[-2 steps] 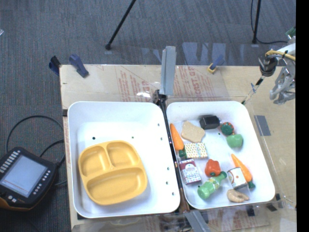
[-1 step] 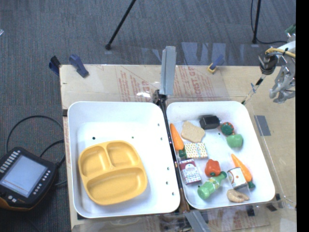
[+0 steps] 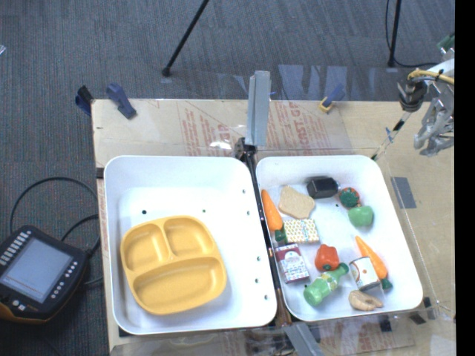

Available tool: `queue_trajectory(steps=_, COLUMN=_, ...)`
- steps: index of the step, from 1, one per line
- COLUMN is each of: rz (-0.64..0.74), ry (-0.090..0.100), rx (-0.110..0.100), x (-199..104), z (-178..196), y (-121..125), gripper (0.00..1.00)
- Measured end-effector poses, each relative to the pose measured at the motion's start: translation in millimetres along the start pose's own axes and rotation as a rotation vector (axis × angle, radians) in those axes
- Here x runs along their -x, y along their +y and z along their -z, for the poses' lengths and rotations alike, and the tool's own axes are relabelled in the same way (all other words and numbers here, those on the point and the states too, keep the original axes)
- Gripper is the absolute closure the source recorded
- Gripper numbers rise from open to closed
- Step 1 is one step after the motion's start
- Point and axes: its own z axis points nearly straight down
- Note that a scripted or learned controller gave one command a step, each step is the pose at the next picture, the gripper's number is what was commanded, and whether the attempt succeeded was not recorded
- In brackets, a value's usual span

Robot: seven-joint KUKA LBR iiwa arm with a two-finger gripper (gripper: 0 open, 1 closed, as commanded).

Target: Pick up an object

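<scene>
The right bin point(image 3: 393, 199) holds several toy foods: a carrot point(image 3: 271, 210), a bread slice point(image 3: 296, 202), a black block point(image 3: 322, 187), a red strawberry point(image 3: 349, 196), a green pepper point(image 3: 361, 215), a patterned box point(image 3: 301, 231), a red carton point(image 3: 292, 263), a red pepper point(image 3: 326, 257), a green bottle point(image 3: 323, 286), a can point(image 3: 364, 273), a second carrot point(image 3: 371, 256) and a beige peanut point(image 3: 365, 300). My gripper point(image 3: 433, 136) hangs at the far right, up and outside the right bin's back corner, well apart from every object.
The left bin point(image 3: 119, 176) holds a yellow divided plate point(image 3: 173, 264). A grey upright post point(image 3: 259, 110) stands behind the seam between the bins. Blue clamps point(image 3: 120, 100) sit on the bench's back left. A pendant point(image 3: 33, 273) lies on the floor at left.
</scene>
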Motion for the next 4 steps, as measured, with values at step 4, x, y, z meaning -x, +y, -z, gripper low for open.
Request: queue_trajectory(steps=4, rz=0.077, ry=0.030, rx=0.013, x=-17, z=37, y=41, gripper=1.00)
